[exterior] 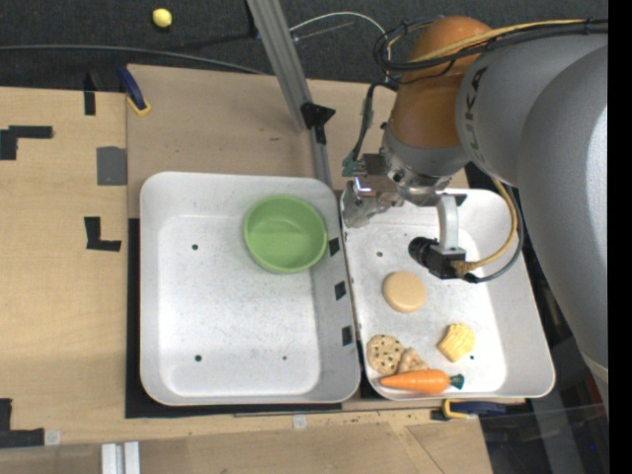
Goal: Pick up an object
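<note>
A green bowl (pixel 285 233) sits in the left bin (pixel 168 294); the gripper (pixel 367 200) hangs over the right bin (pixel 513 354).

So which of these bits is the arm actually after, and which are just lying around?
For the job (any could be picked):
green bowl in the left bin
round beige piece, cookie, yellow piece and carrot in the right bin

Just lying about:
yellow ball on the dark floor
blue clip
</note>
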### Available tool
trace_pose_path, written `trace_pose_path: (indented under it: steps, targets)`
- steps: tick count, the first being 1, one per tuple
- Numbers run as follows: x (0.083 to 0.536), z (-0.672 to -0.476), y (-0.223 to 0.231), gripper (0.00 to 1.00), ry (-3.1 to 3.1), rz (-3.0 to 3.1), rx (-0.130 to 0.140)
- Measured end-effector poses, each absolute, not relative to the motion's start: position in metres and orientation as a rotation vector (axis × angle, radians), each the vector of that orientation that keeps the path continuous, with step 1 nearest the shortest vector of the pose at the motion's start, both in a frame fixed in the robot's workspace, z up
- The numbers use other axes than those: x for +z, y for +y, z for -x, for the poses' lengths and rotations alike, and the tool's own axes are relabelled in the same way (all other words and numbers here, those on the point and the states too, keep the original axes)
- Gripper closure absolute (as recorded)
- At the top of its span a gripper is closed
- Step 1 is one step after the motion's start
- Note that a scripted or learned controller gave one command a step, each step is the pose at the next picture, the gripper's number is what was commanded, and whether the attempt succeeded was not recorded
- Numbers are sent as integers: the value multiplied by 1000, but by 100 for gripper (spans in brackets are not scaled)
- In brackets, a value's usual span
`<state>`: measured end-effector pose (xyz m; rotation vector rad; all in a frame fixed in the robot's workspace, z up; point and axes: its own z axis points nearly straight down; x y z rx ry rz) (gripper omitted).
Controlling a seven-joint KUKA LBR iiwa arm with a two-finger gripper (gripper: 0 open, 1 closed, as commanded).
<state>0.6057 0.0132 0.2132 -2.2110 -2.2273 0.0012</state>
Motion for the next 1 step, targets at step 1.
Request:
trace_pose_path:
  steps: [1]
  targets:
    - [224,-599,62,100,-2228,2212,0]
